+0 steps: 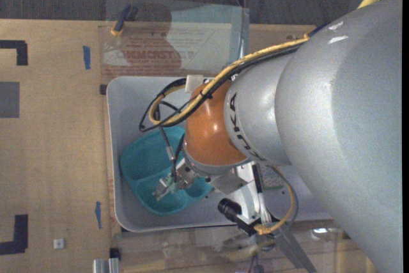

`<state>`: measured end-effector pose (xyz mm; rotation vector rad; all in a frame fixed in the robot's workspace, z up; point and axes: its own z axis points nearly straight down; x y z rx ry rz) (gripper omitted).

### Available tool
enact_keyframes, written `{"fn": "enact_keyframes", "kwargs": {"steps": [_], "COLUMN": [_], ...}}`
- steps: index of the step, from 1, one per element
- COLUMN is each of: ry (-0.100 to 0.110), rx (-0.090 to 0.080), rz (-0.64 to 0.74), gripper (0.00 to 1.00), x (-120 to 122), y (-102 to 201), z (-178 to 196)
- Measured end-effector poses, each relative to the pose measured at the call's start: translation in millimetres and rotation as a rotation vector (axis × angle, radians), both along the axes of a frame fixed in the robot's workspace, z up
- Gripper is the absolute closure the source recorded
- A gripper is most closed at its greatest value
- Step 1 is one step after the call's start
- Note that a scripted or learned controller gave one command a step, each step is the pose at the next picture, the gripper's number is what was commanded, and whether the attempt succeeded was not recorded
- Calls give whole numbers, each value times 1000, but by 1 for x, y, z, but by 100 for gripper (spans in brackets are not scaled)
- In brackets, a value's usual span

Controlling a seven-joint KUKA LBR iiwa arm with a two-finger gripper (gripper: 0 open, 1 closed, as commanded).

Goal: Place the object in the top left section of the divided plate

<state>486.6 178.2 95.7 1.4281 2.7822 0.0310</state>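
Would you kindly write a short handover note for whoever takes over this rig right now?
Pincer: low over the teal divided plate, wrist straight above it; I cannot tell whether it is open or shut, or whether it carries anything.
Plate: in the white bin, toward that bin's left and lower part in the camera view. The arm covers much of the plate and bin.
Object: not identifiable.
Done: arm brought over the plate.
Left: confirm the object lies in the top left section; otherwise place it there.

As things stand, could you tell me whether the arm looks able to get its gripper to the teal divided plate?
Probably yes: the gripper is already over the teal divided plate in the white bin, and nothing visible lies between them.
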Motion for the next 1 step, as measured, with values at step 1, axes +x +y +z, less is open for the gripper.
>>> {"fn": "enact_keyframes", "kwargs": {"steps": [1], "ry": [19], "rx": [-9], "rz": [-150], "gripper": [0], "x": [76], "y": [-7], "z": [125]}}
